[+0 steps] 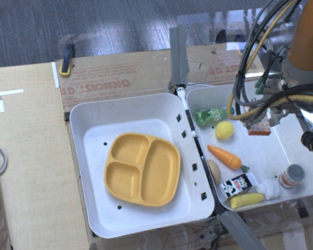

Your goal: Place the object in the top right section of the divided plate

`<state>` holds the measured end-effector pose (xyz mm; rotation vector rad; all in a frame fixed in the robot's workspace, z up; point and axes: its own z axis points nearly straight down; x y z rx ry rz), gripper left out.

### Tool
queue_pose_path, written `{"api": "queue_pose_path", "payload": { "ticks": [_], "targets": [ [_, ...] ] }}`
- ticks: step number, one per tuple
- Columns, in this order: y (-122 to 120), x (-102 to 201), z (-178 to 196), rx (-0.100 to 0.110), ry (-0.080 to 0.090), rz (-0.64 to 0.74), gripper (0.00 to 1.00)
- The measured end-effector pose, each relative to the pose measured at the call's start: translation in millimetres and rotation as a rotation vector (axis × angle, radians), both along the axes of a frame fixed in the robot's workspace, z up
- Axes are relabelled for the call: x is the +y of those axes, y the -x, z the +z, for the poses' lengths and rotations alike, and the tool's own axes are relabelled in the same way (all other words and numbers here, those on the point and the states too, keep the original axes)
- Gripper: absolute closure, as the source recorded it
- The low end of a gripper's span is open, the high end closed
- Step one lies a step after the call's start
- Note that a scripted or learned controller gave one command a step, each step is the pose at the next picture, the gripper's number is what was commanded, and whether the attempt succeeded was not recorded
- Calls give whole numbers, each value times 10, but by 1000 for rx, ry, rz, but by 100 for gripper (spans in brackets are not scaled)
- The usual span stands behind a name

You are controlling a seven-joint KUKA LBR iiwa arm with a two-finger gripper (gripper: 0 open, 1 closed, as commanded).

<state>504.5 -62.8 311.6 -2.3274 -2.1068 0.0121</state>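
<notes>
From my station I see the yellow divided plate (143, 169) lying flat in the left bin (86, 159), turned at a slant so its long side runs from upper left to lower right. Its big section lies to the right and its two small ones to the left, one above the other. All three sections are bare, and there is open white floor around the plate on every side, widest along the top and the bottom left.

The task does not name its object, so I list what lies in the right bin (297, 149). A carrot (224, 156) lies with its long axis slanting from upper left to lower right, thin tip at upper left, green end at lower right. A lemon (224, 130) sits just above it, beside a green bag (210, 116) at the bin's top left corner. A banana (247, 199) lies nearly level along the bottom wall, touching a black-and-white carton (236, 185). A small jar (292, 175) lies near the lower right corner.

The arm (305, 39) hangs over the right bin's upper right, wrapped in cables (251, 63). I cannot tell where its gripper is or how it stands.
</notes>
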Motion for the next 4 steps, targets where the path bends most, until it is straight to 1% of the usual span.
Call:
{"api": "queue_pose_path", "payload": {
  "ticks": [1, 2, 3, 4],
  "targets": [
    [277, 561, -1231, 1, -2, 45, 100],
    [277, 559, -1230, 0, -2, 45, 0],
    [275, 546, -1166, 6, 0, 42, 100],
    [276, 1416, -1230, 0, 0, 12, 100]
  ]
}}
